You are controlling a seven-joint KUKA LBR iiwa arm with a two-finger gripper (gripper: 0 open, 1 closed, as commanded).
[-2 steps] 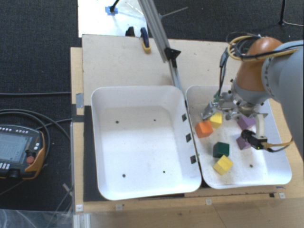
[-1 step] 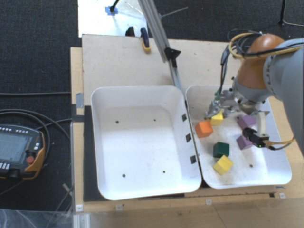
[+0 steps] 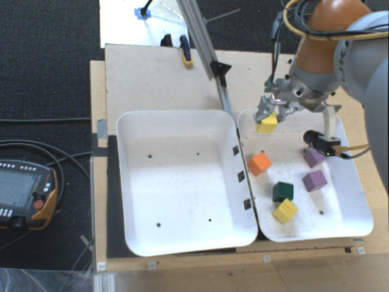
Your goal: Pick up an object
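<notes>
- Camera view: the gripper [image 3: 268, 115] hangs over the far left corner of the right bin [image 3: 358, 215], its jaws clenched on a yellow cube [image 3: 267, 124].
- That cube sits just above the bin floor, near the wall between the bins.
- Grip looks shallow, at the cube's top; a quick lift could let it slip and drop.
- An orange cube [image 3: 259, 163], a green cube [image 3: 282, 191], a second yellow cube [image 3: 285, 211] and two purple cubes [image 3: 314, 180] lie nearer, well apart from the jaws.
- Left bin [image 3: 130, 224] lies beside it.
</notes>
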